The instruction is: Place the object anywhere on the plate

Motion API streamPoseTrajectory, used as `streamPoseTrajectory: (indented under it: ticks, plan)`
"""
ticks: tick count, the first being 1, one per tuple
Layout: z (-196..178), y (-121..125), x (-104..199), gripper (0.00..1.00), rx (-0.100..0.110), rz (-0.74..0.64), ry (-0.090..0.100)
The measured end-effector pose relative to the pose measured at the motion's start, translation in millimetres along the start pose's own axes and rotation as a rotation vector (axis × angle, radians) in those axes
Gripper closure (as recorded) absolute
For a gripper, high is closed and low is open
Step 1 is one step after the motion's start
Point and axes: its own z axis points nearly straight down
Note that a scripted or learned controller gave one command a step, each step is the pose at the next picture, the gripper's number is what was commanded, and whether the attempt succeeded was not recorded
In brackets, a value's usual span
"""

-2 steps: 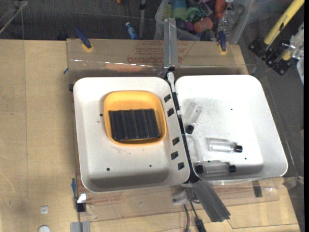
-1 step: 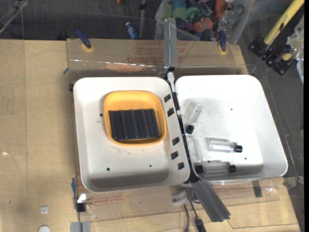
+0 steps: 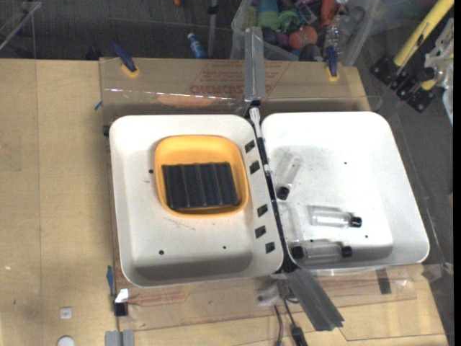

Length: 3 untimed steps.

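- While gripper state can't be told from this view, nearest candidate is the front vial (image 3: 320, 251), lying at the right bin's (image 3: 374, 132) front edge.
- Mid vial (image 3: 333, 218) lies just behind it; third vial (image 3: 286, 171) is further back, nr the divider (image 3: 253, 166).
- Vials prob. light, stiff, slick, apt to roll. Best taken across mid-barrel, not the black cap.
- Left bin (image 3: 133, 247): dark ridged block (image 3: 200, 184) lies flat on the yellow plate (image 3: 164, 153). If that's the obj., task looks done. Prob. stiff, grippy.
- Obstacles: divider, bin walls.
- Far: clamps (image 3: 128, 65), toy tote (image 3: 302, 9), well apart.
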Motion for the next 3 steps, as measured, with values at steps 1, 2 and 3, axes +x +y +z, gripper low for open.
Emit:
streamPoseTrajectory:
  ticks: [1, 2, 3]
  plan:
    - [-0.1, -0.9, 0.5, 1.00, -0.001, -0.332, -0.001]
    - [3.6, -0.5, 0.6, 1.00, -0.004, -0.622, 0.003]
    - [0.4, -0.5, 0.5, 1.00, -0.004, -0.948, 0.000]
